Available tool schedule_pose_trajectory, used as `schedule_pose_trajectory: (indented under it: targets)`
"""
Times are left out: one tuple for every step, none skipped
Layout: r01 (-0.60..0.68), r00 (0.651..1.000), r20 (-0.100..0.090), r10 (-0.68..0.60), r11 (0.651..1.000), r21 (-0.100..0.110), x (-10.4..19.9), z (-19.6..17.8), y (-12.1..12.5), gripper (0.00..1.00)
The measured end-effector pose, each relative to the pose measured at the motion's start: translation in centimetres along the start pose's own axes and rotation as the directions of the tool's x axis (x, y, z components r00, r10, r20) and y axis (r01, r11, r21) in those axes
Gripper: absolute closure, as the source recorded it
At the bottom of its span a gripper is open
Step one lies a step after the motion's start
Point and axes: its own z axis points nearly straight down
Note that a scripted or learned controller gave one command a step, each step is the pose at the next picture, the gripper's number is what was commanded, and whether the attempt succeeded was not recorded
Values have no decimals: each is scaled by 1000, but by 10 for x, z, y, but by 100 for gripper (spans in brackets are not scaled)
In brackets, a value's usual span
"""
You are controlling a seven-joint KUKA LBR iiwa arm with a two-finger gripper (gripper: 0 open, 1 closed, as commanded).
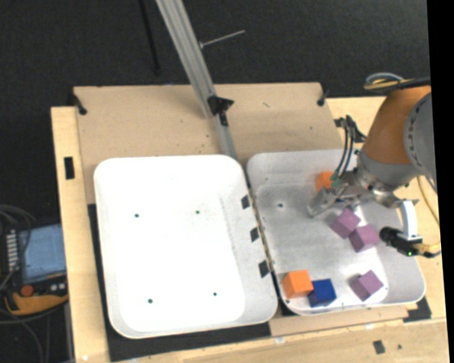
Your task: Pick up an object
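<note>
Left bin (177, 241): whole floor bare, open access from any side. Right bin (289, 188): crowded along the near edge, with orange block (297, 282) and blue block (322, 292) touching near the near-left corner, and a purple block (366, 284) further right on the same edge, small gap between blue and purple. Two more purple blocks (353, 230) sit just beside each other mid-bin, right of centre. A small orange block (324, 181) lies near the far edge, just beside the gripper (332, 201); the arm (397, 139) covers the far-right corner. Free floor: the bin's left strip and centre-left. Slanted metal pole (197, 71) crosses above the far edge between the bins.
</note>
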Motion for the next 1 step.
schedule_pose_trajectory:
  targets:
    - [-4, 1000, 0, 4, 1000, -6, -1, -13, 1, 100]
